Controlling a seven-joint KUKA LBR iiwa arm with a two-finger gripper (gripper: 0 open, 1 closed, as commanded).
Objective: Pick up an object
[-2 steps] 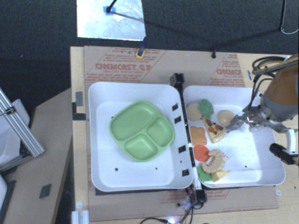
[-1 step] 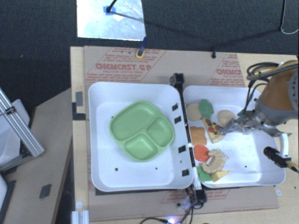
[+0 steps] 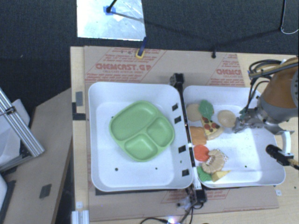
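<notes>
1. dark carpet surrounds a wooden bench (image 3: 56, 125) topped with printed cardboard (image 3: 121, 64), on which two shallow white bins sit side by side, touching at a black hinge strip.
2. left bin (image 3: 100, 171) holds a green divided tray (image 3: 142, 130), lying flat with its long axis running diagonally from upper left to lower right.
3. right bin (image 3: 252, 171) holds toy food clustered along its left wall: a green piece (image 3: 206, 108), a beige round piece (image 3: 227, 118), a pizza slice (image 3: 211, 126) whose tip points toward the lower right, an orange-tan piece (image 3: 197, 135), a red piece (image 3: 201, 152), a pale frilled piece (image 3: 216, 160) and a yellow wedge (image 3: 220, 174).
4. gripper (image 3: 239, 125) sits low in the right bin, just right of the beige round piece and near the pizza slice; whether it touches either is unclear.
5. how far its fingers are spread cannot be told at this size, and nothing is visibly held between them.
</notes>
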